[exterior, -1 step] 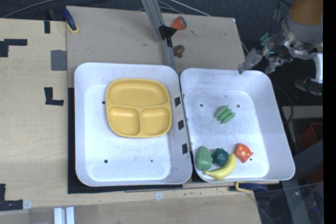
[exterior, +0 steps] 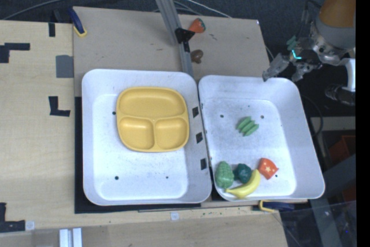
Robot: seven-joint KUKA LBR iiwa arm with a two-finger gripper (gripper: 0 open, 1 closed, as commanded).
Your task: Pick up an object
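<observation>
End effector [exterior: 284,68] hovers above right bin's [exterior: 306,142] far edge; banana [exterior: 247,186] lies diagonally.

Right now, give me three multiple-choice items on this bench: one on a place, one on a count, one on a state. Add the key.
1. Where does the yellow divided plate lie?
A. In the left bin
B. In the right bin
C. On the bare bench

2. How many toy foods lie in the right bin?
A. Two
B. Five
C. Eight

3. Where is the gripper?
A. Down among the toys
B. Pressed on the plate
C. Above the right bin's far right corner, clear of the toys

Key: 1 A, the plate sits inside the left bin. 2 B, there are the green pea pod, the green leafy vegetable, the dark green piece, the banana and the red piece. 3 C, the gripper hangs by that corner, with every toy lying well away from it.
</observation>
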